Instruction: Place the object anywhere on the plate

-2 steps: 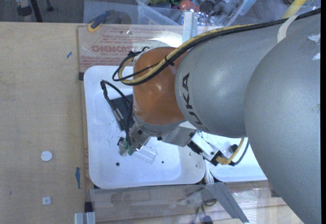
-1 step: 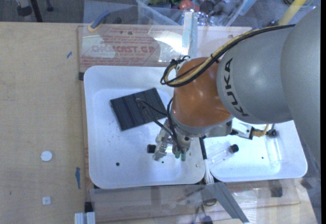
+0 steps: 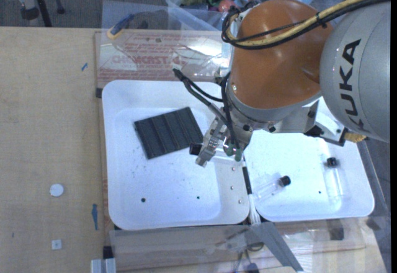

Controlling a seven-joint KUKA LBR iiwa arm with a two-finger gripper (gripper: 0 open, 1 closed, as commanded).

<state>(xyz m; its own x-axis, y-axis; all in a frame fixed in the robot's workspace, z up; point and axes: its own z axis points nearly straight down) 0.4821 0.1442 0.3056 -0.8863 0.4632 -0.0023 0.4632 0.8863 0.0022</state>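
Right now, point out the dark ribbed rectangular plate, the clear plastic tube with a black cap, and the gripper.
dark ribbed plate (image 3: 169,132), camera view, centre.
clear tube (image 3: 271,187), camera view, mid-body.
gripper (image 3: 214,144), camera view, fingertips.

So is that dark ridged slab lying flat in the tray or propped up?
Flat. The dark ridged slab lies face up on the floor of the left bin, its ridges showing, turned at a slant. The gripper sits beside its right edge.

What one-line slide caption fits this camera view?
KUKA arm's gripper hovers beside a dark ribbed mat in the left bin.
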